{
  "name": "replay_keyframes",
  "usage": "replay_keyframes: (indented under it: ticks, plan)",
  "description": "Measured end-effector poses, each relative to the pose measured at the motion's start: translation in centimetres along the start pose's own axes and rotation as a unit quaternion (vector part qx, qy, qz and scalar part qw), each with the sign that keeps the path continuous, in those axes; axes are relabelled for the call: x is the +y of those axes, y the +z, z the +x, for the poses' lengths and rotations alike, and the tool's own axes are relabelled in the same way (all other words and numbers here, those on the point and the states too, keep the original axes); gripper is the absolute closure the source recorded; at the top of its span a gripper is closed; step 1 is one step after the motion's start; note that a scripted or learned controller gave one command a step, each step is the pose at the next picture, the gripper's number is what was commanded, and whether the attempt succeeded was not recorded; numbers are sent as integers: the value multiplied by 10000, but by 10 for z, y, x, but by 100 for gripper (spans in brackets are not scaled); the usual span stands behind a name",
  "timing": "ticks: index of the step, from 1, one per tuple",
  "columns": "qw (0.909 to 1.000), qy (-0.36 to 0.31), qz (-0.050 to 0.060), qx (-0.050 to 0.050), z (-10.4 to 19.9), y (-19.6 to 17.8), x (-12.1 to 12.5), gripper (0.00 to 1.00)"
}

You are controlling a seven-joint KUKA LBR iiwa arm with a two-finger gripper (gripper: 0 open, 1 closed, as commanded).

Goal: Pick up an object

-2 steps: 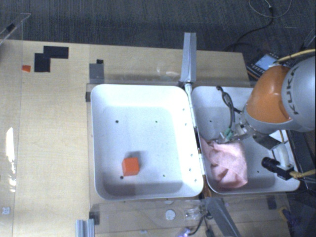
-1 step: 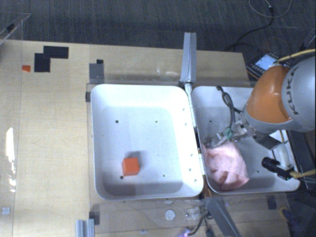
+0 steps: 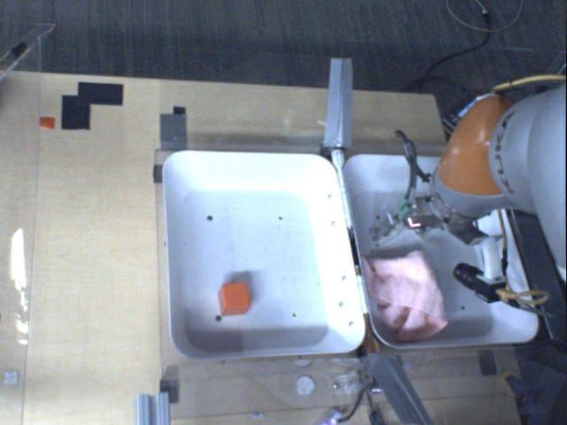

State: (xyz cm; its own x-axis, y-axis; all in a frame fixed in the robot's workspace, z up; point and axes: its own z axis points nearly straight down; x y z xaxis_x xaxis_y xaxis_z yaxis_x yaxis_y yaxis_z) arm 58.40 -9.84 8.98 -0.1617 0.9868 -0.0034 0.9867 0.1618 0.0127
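Note:
A small orange cube rests on the floor of the left white bin, toward its near left part. In the right bin a crumpled pink cloth is bunched against the near left corner. My gripper hangs low over the middle of the right bin, just beyond the cloth's far edge, with the grey arm and its orange band behind it to the right. Nothing is visibly held.
A metal post stands behind the seam between the two bins. On the bench at the far left lie black blocks and a tiny orange square. A small dark bracket sits by the left bin's far corner.

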Motion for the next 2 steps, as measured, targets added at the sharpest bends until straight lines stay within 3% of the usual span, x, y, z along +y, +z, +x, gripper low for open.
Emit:
replay_keyframes:
  ticks: [1,2]
  plan:
    - [9994,-333,44,14,-27,2,83,0]
    - [9953,-968,5,-2,6,-97,90,0]
